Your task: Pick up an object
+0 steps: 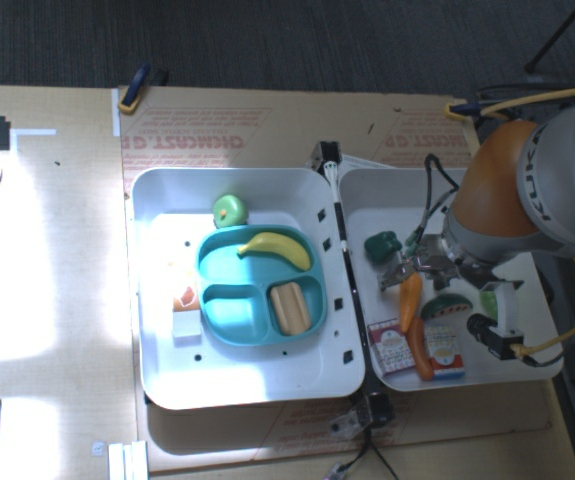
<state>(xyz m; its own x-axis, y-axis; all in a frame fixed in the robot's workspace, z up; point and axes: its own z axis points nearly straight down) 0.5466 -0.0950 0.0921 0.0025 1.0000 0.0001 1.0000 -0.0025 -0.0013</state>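
Note:
My gripper [408, 270] is low in the right bin [537, 363], reaching in from the right under the orange-banded wrist [497, 193]. Its tip sits right at the upper end of an orange carrot [409, 308] that lies lengthwise on the bin floor. I cannot make out whether the carrot is gripped. A dark green object [380, 244] lies just up and left of the gripper. A watermelon slice [448, 306] lies to the right of the carrot, partly under the arm.
The right bin also holds a red-and-white packet [391, 348], a second orange piece [423, 356] and a small green item [489, 301]. In the left bin [157, 368], a blue divided plate [229, 313] carries a banana [275, 249] and a bun [289, 308], beside a green apple [229, 209].

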